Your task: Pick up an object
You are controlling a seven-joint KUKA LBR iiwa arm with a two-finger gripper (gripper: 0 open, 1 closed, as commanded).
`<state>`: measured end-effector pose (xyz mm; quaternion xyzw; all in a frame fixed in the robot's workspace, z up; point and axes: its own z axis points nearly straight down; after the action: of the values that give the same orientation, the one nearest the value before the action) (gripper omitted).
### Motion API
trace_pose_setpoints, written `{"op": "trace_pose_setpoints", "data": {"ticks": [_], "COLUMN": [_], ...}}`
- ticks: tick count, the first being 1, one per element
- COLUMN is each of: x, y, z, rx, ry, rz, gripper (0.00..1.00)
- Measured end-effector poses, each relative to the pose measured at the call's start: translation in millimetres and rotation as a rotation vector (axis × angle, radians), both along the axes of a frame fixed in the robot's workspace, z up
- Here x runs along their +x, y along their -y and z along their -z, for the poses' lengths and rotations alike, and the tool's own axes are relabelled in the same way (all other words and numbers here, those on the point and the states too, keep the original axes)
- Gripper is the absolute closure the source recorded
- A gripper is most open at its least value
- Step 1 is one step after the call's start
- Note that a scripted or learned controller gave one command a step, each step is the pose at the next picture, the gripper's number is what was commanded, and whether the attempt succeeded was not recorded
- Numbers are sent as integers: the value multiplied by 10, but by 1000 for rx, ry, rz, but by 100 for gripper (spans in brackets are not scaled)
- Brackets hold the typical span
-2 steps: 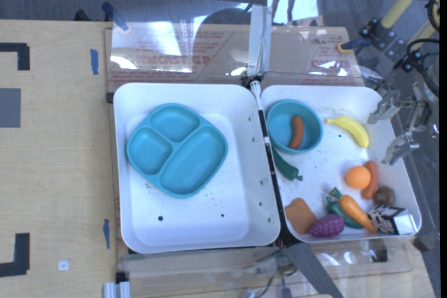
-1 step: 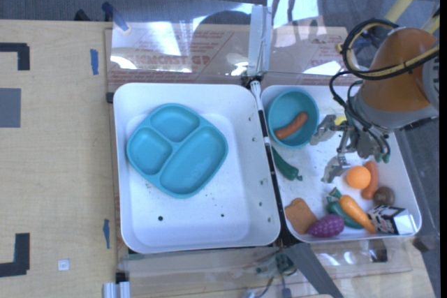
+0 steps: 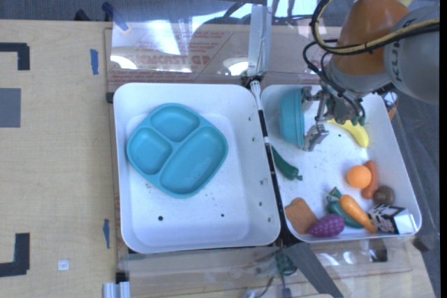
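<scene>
Gripper (image 3: 323, 123) in the right bin (image 3: 408, 171), at twelve o'clock; jaws' state cannot be told. Teal bowl (image 3: 291, 118) just beside at nine o'clock, banana (image 3: 356, 131) at three.

Left bin (image 3: 140, 220) white, faint dark specks; holds light-blue divided plate (image 3: 177, 149). Right bin (image 3: 405, 164) white. Teal bowl (image 3: 292, 116). Yellow banana (image 3: 355, 130). Dark green pepper (image 3: 283, 162). Orange fruit (image 3: 359, 176). Orange carrot (image 3: 356, 210), green top. Purple grapes (image 3: 325, 225). Tan bread (image 3: 300, 214). Surface (image 3: 49, 150) pale wood, blue tape marks. Arm (image 3: 370, 31) grey, orange band.
</scene>
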<state>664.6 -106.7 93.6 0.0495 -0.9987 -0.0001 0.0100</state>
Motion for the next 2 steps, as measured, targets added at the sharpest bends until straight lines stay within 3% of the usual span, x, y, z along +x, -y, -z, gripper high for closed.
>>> {"op": "trace_pose_setpoints", "data": {"ticks": [1,2], "x": [39,-146], "y": [1014,457], "z": [-425,-8], "rx": [-5,-1], "ry": [33,31], "rz": [55,172], "gripper": [0,0]}}
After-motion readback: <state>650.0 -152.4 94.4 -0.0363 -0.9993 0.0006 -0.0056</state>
